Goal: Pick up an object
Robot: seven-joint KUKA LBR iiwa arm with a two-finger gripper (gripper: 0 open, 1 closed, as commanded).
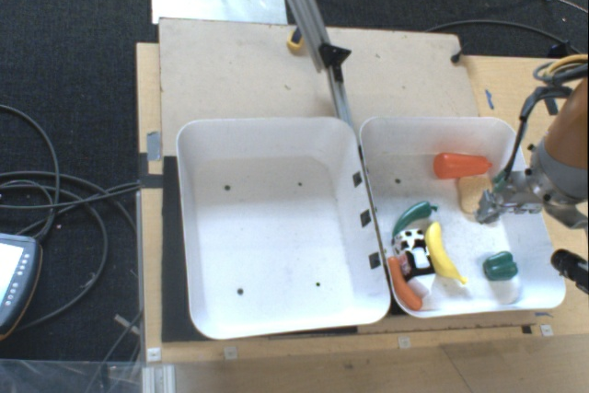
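Grey arm (563, 163) — orange band, looped cables, metal claw (488, 213)

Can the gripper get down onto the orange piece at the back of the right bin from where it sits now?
Probably yes. The gripper hangs over the right bin, just in front of the orange piece, which lies apart from the banana cluster with nothing over it. A tan item beside it could crowd the fingers.

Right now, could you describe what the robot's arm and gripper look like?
The arm enters from the right: grey, with an orange band above the wrist. Yellow, blue and dark cables loop over it. The gripper is a small grey metallic piece.
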